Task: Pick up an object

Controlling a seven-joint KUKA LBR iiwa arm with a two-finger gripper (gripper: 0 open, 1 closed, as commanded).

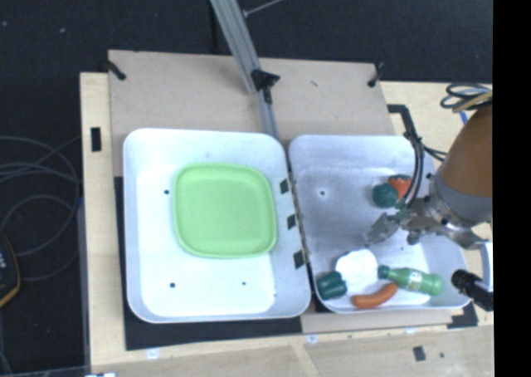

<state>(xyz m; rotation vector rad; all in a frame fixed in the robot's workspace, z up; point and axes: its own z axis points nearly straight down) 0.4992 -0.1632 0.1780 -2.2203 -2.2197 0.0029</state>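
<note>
Two shallow white bins sit side by side on the bench, and we see them from above at a slant. The left bin fills the middle left of the frame and holds a light green square plate, lying flat and a little above the bin's centre. The right bin takes the middle right of the frame and carries all the small items.

Near that bin's lower edge we find a white rounded object, with a dark green cup-like piece just beside it at its lower left. To the right of the white object lies a green bottle on its side, and just below it an orange sausage-shaped toy rests against the bin's bottom wall. Higher up, towards the right side of the bin, a dark teal round object sits touching a small orange piece.

The arm comes in from the right edge of the frame, its orange band above the grey wrist. The gripper hangs over the right bin, between the teal object above it and the white object and bottle below it. We see nothing between its fingers, and we cannot tell how wide they stand, since they blur into the bin's grey floor.

A grey metal bar runs from the top of the frame down to the gap between the bins.
</note>
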